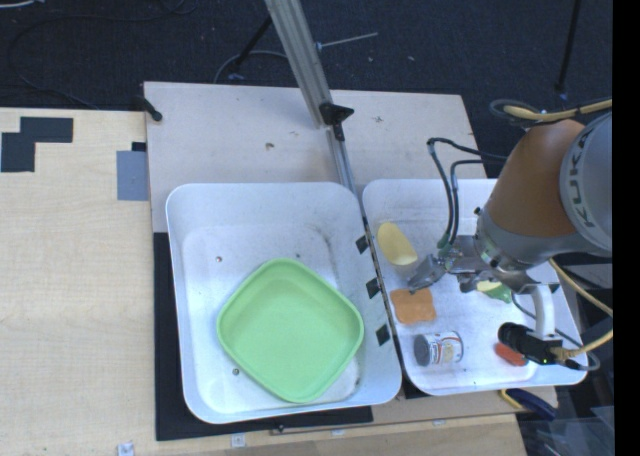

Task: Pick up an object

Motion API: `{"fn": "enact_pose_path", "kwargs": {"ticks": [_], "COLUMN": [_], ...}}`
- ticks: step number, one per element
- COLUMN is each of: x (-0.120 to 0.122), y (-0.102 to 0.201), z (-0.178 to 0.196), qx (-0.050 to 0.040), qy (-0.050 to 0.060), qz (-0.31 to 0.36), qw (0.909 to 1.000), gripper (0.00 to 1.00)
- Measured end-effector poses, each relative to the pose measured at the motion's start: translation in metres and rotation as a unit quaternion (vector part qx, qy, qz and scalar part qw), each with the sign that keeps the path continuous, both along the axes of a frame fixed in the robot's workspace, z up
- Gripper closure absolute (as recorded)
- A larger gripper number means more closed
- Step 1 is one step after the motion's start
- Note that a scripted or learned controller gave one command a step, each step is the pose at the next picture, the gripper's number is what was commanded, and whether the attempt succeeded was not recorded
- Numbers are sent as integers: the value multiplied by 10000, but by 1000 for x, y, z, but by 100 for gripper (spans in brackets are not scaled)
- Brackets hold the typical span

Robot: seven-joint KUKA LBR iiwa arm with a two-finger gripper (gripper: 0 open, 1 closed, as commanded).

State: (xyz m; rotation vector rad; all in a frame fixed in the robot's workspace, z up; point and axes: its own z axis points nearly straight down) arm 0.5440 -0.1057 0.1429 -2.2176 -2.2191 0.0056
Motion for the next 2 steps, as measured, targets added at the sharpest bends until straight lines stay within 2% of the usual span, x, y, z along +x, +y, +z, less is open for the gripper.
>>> {"fn": "enact_pose_path", "kwargs": {"ticks": [1, 2], "x": [0, 1], "y": [0, -1], "z": [-51, -39], "qx": [-3, -6], "qy": [-27, -43], "qz": [-3, -10], "qw": [10000, 10000], "gripper": [0, 100]}}
